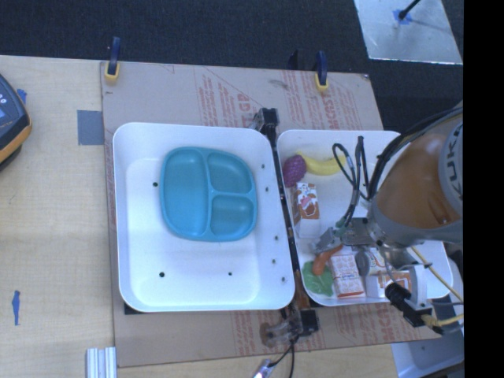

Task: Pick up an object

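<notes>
Nearest the camera, the grey arm (413, 183) with its orange band is seen reaching in from the right above the right-hand white bin (315, 142). Its gripper (352, 244) is lowered over the near half of that bin, just above a small white and red carton (346, 278) and beside an orange piece (323, 261) that rests on a green piece (313, 281). Whether the gripper is wide, narrow or closed on anything cannot be told, since it is masked by the wrist and the cables. Further back in the same bin, a second red and white packet (306, 201) is laid near the left wall, with a purple fruit (294, 168) just behind it and a yellow banana (321, 164) beside that, near the far wall. Black cables (351, 168) are looped over the bin between the banana and the arm. The left-hand white bin (134, 211) is occupied by a blue divided plate (209, 194), which is set toward the far side. Both bins are placed on a brown cardboard sheet (197, 93) on the wooden bench (47, 235).
</notes>
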`<action>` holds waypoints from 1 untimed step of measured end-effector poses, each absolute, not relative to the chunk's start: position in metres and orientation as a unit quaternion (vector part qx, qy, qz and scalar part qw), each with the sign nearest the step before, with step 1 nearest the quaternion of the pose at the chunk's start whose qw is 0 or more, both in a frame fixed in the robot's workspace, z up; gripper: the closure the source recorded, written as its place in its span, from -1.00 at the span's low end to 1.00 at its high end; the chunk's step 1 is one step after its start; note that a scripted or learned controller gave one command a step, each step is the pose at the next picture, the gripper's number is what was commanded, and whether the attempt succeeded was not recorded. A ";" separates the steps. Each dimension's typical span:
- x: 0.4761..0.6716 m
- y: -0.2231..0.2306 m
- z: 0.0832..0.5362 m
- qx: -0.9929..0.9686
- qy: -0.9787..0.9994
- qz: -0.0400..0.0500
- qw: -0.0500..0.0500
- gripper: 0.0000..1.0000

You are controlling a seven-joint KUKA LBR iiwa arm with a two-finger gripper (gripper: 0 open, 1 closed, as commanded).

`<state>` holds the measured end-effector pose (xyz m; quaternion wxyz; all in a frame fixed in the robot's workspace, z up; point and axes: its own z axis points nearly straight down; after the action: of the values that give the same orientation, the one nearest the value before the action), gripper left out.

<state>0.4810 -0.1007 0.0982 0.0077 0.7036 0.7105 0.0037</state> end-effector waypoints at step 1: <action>0.480 -0.101 0.108 0.703 0.711 0.002 0.004 1.00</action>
<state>0.4796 -0.1010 0.1076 0.0037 0.7030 0.7112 0.0017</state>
